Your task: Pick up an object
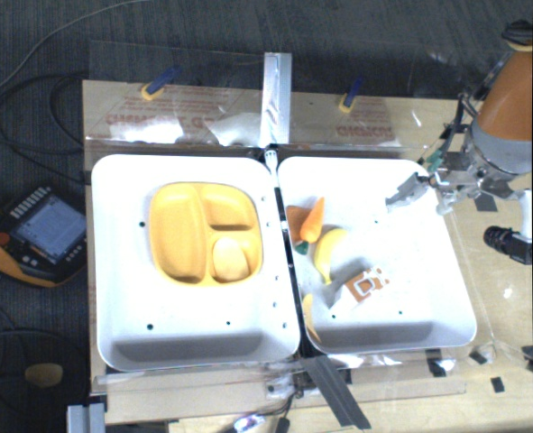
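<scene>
2 white bins side by side on the bench. Left bin [122,332] holds a yellow divided tray [203,233], sitting flat, with a pale round lump in its lower-right compartment.

Right bin [428,314] holds the loose objects, all clustered in its left half near the divider. Orange carrot-shaped piece [307,220] lies at the upper left, long axis slanted, narrow tip pointing up and right, wide end down-left toward the divider. Yellow banana-like piece [327,251] sits just below it, touching or nearly touching, long axis running upper right to lower left. Small tan block with orange-and-white print [363,287] lies lower right of the banana, tilted, long axis roughly left-right with the right end higher. Thin yellow sliver [307,312] at the bin's lower-left wall, partly hidden.

Gripper [408,191] hangs over the right bin's upper-right area, well apart from the objects, nothing between its fingers. Jaw state: cannot tell, too small and blurred. Arm [505,106] enters from the right.
</scene>
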You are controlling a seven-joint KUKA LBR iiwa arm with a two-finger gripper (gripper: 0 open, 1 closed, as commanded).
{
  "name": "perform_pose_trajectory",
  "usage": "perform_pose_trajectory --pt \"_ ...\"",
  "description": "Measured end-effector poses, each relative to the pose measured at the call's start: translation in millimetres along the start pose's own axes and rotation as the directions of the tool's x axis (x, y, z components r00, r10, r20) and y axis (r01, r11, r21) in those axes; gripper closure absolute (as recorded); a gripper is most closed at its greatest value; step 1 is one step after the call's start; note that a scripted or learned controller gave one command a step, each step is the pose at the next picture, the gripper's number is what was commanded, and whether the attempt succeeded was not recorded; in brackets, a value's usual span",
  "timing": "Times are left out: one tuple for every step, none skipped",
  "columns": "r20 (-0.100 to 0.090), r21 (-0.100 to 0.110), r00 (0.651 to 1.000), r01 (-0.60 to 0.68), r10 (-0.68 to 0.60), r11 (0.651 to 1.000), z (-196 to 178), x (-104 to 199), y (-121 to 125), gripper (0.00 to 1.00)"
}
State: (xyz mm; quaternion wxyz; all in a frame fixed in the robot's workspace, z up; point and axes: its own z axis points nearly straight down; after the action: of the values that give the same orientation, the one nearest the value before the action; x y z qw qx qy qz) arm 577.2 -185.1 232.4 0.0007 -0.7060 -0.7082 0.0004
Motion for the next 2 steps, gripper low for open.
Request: perform_pose_trajectory --pt "0.001 0.0 1.0 0.018 -0.018 1.0 50 48 36 0.0" --pt "0.002 -0.001 0.994 0.111 -0.111 0.994 134 80 67 0.0"
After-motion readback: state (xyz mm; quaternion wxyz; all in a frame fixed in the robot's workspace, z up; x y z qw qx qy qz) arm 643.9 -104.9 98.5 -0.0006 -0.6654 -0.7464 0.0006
